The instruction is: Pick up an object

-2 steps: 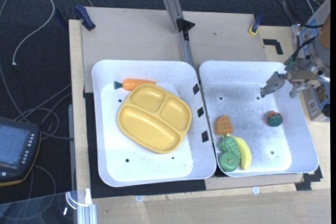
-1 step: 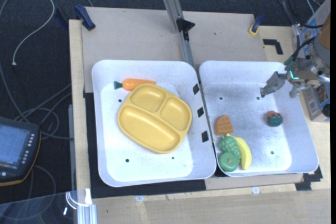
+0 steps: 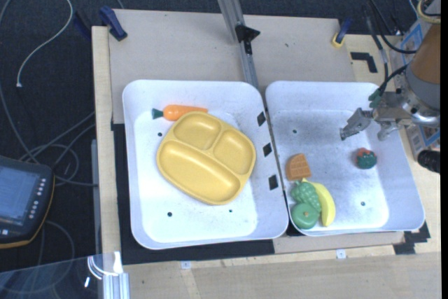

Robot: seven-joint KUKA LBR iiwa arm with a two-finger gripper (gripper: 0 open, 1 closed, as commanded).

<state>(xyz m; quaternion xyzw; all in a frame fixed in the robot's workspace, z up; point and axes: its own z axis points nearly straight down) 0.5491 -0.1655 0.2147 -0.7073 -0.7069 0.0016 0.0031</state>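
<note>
Over the right shallow white bin (image 3: 399, 217), grey two-finger gripper (image 3: 365, 128) spread wide, grasping nothing, small red-and-green toy strawberry (image 3: 366, 159) just below it

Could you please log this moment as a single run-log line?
pincer: open, holding nothing, over right white bin | nearest: small red-and-green toy fruit, just below it | yellow divided plastic plate: left bin | pick: not yet done

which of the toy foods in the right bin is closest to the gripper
The small round red and green toy, lying alone just below the gripper. The waffle piece, grapes, banana and green apple cluster by the bin's lower left corner.
</note>
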